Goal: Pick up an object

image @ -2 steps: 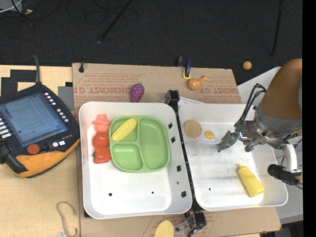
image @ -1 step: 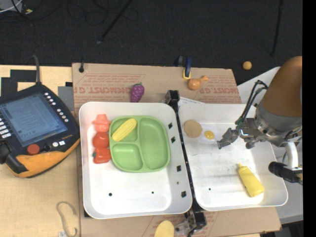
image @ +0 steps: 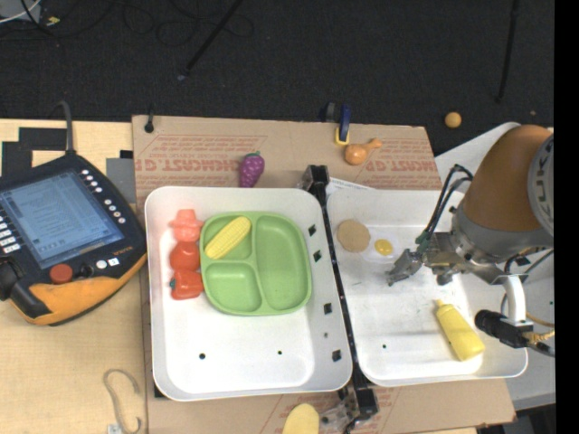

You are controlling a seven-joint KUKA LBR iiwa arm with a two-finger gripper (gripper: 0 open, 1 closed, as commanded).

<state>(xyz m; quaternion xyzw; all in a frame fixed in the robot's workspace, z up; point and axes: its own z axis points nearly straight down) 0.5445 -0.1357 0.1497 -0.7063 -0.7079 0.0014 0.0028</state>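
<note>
Dark carpeted floor (image: 271, 52) is showing beyond tabletop (image: 63, 378), black cables (image: 208, 25) trailing across it; brown cardboard sheet (image: 217, 152) is lying flat on light wooden surface, evenly lit

Divided plate (image: 271, 283) set in left bin (image: 235, 369), corn cob (image: 226, 236) laid in its rear-left compartment, figure (image: 185, 256) placed just left of plate, bottle (image: 458, 330), disc (image: 354, 236) and small piece (image: 384, 247) in right bin (image: 398, 351), gripper (image: 404, 268) positioned above right bin.

Single fixed overhead view, angled down across the bench (image: 81, 396) at moderate distance. Left bin (image: 235, 360) and right bin (image: 407, 351) both framed whole, side by side. Arm (image: 507, 197) entering from right edge.
</note>
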